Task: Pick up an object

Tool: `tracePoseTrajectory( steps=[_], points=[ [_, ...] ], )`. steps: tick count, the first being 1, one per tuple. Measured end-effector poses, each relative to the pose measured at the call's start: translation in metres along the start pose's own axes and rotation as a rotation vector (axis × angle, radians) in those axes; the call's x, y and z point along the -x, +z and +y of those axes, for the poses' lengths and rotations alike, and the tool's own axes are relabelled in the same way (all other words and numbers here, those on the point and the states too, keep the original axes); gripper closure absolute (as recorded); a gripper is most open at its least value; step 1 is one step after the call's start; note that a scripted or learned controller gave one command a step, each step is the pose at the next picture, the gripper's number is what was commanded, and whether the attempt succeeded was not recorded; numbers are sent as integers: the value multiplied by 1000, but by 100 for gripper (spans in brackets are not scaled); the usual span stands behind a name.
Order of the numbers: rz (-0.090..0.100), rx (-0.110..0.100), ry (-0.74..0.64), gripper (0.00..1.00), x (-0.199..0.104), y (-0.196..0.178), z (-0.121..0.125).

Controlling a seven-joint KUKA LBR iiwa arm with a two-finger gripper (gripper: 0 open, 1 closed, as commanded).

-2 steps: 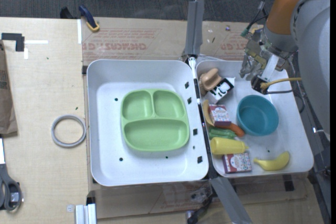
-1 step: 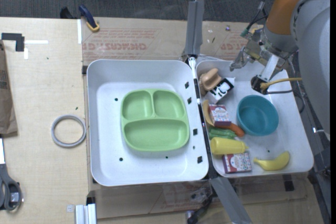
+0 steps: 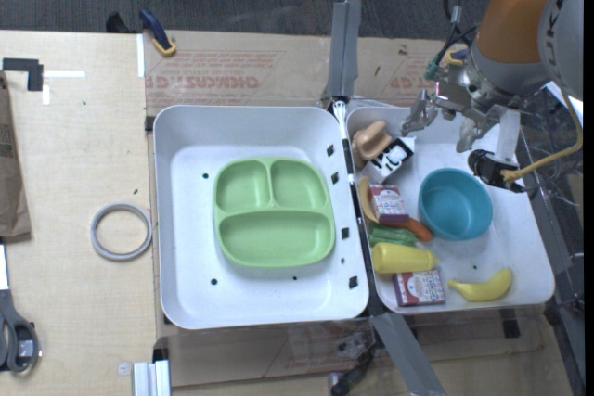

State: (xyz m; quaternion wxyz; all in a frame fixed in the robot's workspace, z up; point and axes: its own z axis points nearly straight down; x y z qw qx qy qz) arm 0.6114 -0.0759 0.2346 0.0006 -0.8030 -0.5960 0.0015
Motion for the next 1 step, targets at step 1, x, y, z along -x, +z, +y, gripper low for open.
tracePoseTrajectory(
  steps=[1],
  points=[
    [3, 15, 25, 0, 23, 116, 6]
  ],
)
